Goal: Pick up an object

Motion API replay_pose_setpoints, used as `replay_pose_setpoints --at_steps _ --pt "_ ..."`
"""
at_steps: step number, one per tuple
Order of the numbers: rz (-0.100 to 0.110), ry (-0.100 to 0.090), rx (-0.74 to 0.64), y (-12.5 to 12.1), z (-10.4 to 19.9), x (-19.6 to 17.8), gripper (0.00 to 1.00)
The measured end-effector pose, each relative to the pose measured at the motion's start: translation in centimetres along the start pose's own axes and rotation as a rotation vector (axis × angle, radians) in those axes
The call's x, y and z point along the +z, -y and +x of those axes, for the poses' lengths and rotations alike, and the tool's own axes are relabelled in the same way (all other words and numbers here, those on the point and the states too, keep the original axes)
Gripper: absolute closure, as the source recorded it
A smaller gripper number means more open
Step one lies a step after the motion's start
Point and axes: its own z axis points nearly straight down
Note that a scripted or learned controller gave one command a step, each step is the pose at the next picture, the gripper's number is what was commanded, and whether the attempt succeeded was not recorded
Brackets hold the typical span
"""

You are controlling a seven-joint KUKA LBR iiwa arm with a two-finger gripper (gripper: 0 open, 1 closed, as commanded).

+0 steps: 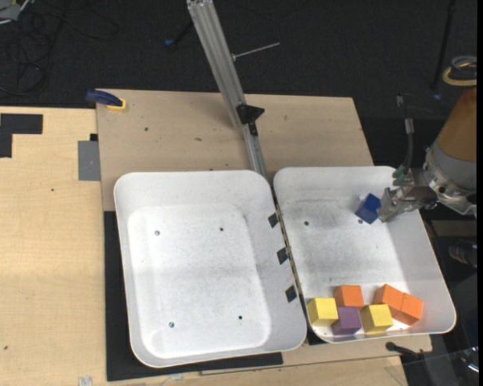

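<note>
Metal two-finger end effector [389, 205] at 3 o'clock over right shallow white bin [435, 273], touching small blue cube [369, 208] — finger state unclear — loose coloured blocks [362, 307] clustered at bin's 6 o'clock edge.

two white bins [197, 185], one blue block [369, 208], two yellow [323, 310], two orange [348, 296], one purple [348, 320]

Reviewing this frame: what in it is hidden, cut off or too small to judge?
- Gripper: too small and blurred in the camera view to tell how it stands, or whether it grips the blue block beside it.
- Arm: cut off by the right edge.
- Purple block: partly hidden behind the yellow blocks in the right bin's near corner.
- Orange blocks: whether they touch is unclear.
</note>
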Motion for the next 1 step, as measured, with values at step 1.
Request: replay_pose_setpoints --at_steps 1 --pt "0.003 -0.001 0.0 -0.06 -0.11 -2.5 1.0"
